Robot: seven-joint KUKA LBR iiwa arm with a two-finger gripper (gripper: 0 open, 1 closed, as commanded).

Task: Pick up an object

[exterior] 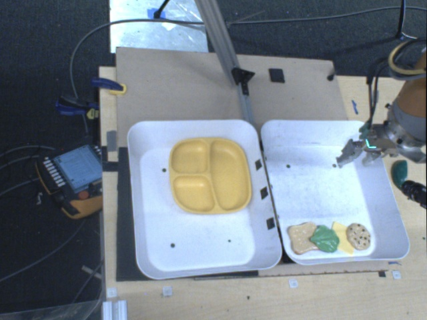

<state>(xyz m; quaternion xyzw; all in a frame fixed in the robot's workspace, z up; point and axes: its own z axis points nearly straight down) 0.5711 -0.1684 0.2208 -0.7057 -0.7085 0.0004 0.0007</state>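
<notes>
Along the front edge of the right bin (313, 139) lies a row of toy foods: a tan bread slice (301, 237), a green leaf (325, 239), a yellow cheese piece (343, 235) and a brown cookie (359, 236). My gripper (349, 153) hangs over the right bin's far right part, well behind the foods and apart from them. Nothing shows between its fingers. A yellow divided plate (211, 176) rests in the left bin (150, 245).
A metal pole (220, 32) slants from the top down to the seam between the bins. Black clips (265, 192) sit along that seam. Clamps (100, 85) and a blue device (77, 169) lie off the bench at left. Cables hang near the arm (413, 112) at right.
</notes>
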